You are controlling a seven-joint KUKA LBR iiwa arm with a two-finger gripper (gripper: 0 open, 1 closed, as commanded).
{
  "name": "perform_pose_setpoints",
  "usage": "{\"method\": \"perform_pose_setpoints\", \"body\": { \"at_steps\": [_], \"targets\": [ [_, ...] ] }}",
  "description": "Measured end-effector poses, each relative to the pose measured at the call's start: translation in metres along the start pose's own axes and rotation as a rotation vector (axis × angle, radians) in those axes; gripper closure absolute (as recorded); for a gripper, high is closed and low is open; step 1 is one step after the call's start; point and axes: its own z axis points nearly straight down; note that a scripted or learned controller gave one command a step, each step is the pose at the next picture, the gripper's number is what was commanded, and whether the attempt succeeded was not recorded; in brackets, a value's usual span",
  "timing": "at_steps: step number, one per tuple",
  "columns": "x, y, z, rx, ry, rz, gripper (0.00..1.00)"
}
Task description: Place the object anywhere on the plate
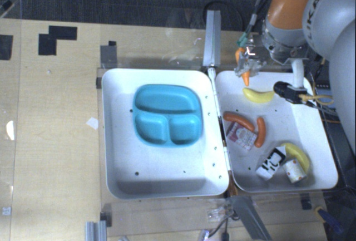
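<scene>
above the right bin's [328, 148] far edge, the end effector [245, 70] hangs, seemingly gripping a carrot [240, 56].

A blue plate [167, 114] sits in the left bin [114, 139] — toy food fills the right bin [320, 151].

Plate [167, 114]: blue, three compartments, flat, centre of left bin | Object: not identifiable among right-bin items – yellow banana [258, 95] at 12 o'clock, curved, lying flat

Arm [328, 11] cropped by top and right edges
</scene>
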Motion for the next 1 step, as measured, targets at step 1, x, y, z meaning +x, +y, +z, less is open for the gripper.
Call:
{"method": "perform_pose_setpoints", "body": {
  "at_steps": [1],
  "targets": [
    [0.0342, -0.0432, -0.1366, -0.001, 0.001, 0.133, 1.00]
  ]
}}
